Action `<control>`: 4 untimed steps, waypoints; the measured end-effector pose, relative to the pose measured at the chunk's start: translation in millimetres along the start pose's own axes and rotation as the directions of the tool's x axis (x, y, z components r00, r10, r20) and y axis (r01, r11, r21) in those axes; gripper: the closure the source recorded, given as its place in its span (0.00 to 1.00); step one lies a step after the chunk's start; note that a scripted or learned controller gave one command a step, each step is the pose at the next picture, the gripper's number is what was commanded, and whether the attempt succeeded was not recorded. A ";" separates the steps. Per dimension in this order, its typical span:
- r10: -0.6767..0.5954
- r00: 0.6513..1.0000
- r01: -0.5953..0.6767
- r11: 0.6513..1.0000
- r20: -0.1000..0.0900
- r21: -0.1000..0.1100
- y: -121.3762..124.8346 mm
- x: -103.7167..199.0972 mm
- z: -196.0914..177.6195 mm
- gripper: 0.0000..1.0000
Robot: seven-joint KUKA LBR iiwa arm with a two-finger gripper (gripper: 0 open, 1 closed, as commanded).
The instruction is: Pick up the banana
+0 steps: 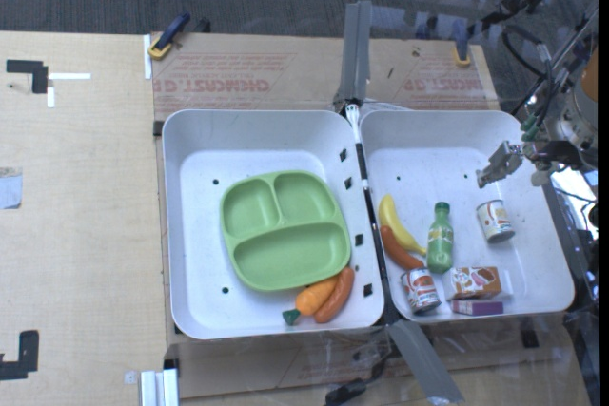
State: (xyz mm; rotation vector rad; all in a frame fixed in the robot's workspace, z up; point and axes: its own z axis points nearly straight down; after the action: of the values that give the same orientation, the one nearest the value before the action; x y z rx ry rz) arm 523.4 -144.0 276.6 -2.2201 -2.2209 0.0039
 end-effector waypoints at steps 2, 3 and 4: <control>0.061 0.998 -0.061 0.998 0.001 0.003 -28.2 91.0 26.6 1.00; 0.383 0.924 -0.383 0.924 0.001 -0.001 -40.9 85.0 2.7 1.00; 0.383 0.924 -0.383 0.924 0.001 -0.001 -40.9 85.0 2.7 0.00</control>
State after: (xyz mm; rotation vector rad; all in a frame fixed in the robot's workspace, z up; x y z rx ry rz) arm 482.5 -59.0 274.0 -2.6128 -1.7451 0.0040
